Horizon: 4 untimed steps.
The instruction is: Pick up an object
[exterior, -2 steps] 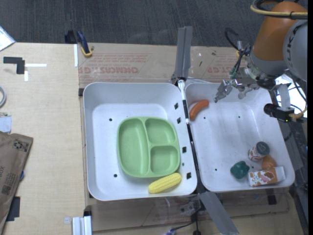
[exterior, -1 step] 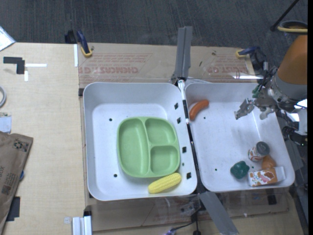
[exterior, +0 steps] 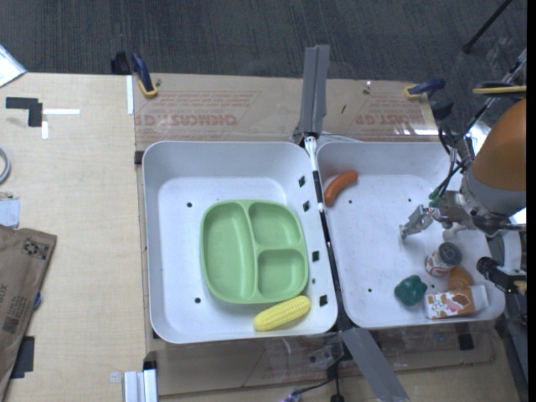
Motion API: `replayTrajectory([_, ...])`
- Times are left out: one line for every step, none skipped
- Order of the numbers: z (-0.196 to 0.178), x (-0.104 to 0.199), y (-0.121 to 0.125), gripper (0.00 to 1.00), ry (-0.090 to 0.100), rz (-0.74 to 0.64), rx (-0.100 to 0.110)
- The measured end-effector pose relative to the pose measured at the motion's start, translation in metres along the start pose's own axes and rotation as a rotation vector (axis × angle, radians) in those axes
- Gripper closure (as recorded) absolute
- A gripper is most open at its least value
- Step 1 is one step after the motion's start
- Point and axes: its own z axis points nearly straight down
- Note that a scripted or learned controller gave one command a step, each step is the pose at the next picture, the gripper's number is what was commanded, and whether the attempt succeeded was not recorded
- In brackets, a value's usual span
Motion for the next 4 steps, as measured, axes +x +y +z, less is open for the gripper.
replayTrajectory([-0.001,-0.011,-0.051,0.00,0.012,0.079,0.001])
replayTrajectory([-0.008,-0.016,-0.051,1.00,0.005,0.085,0.000])
replayTrajectory([-0.097,0.033,0.043,1.00,-0.002,0.155,0.001])
replayTrajectory([-0.119,0.110,0.098,1.00,-0.003,-0.048,0.000])
